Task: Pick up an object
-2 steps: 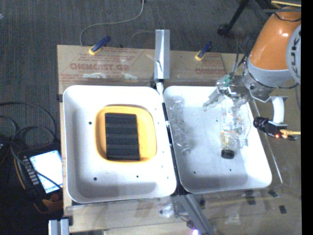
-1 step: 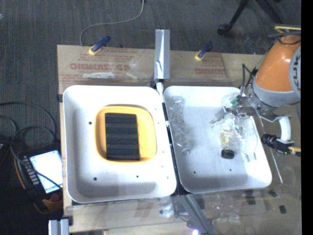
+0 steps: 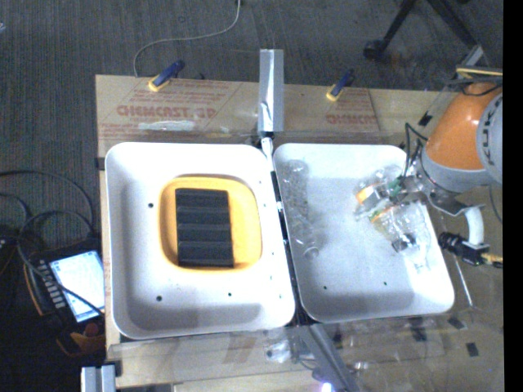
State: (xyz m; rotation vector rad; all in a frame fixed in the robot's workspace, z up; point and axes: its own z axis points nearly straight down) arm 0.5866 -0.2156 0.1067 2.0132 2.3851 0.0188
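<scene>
In the left bin lies a yellow tray-like object holding a black ridged block. A clear plastic bottle lies along the left wall of the right bin. At that bin's right side sits a crumpled clear wrapper with orange and green bits. The arm, grey with an orange band, reaches in from the right. My gripper hangs low over the right bin's right side, next to the wrapper and among clear plastic pieces.
A metal post stands behind the seam between the bins. Two blue-and-yellow clamps hold the board at the back. Cables run past the right bin's right rim.
</scene>
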